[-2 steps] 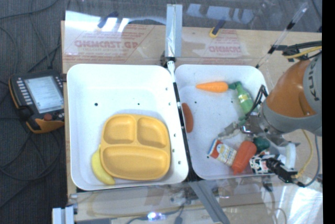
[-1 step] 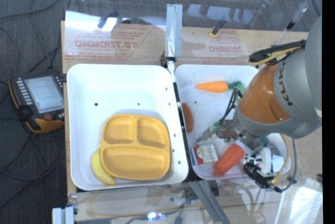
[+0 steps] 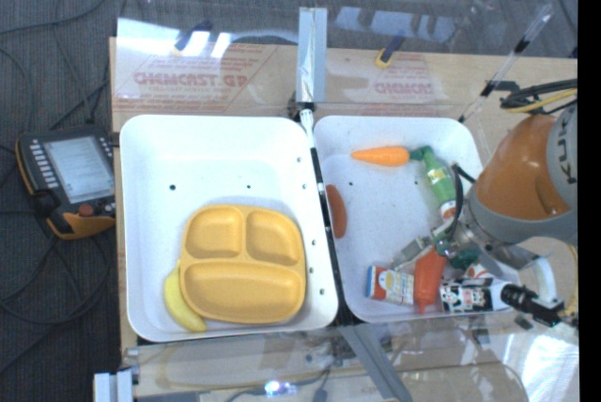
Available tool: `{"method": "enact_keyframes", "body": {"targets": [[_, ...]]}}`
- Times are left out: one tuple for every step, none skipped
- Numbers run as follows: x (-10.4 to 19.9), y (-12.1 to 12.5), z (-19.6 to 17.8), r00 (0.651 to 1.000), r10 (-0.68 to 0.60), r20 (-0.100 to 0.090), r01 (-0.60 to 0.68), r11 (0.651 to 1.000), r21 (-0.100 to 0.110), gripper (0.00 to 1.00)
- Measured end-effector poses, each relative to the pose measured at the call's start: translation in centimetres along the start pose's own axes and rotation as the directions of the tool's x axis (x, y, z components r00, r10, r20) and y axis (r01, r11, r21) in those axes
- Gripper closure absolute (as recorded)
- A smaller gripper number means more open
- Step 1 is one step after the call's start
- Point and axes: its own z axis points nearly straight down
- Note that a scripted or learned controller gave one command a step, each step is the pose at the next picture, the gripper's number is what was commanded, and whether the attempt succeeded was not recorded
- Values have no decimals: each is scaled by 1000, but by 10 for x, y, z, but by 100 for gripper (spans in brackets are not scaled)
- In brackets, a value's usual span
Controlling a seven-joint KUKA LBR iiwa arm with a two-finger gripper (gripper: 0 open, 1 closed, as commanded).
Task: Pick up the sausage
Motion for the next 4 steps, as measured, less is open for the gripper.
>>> {"method": "enact_keyframes", "body": {"targets": [[0,2,-10,1000,-1,1,1,1000,-5,100],[2,4,-18,1000,-3,-2,3,1000,-6,100],[33,54,-112,1000,-24,-6,24,1000,15,100],[33,55,-121,1000,-27,-5,27,1000,15,100]]}}
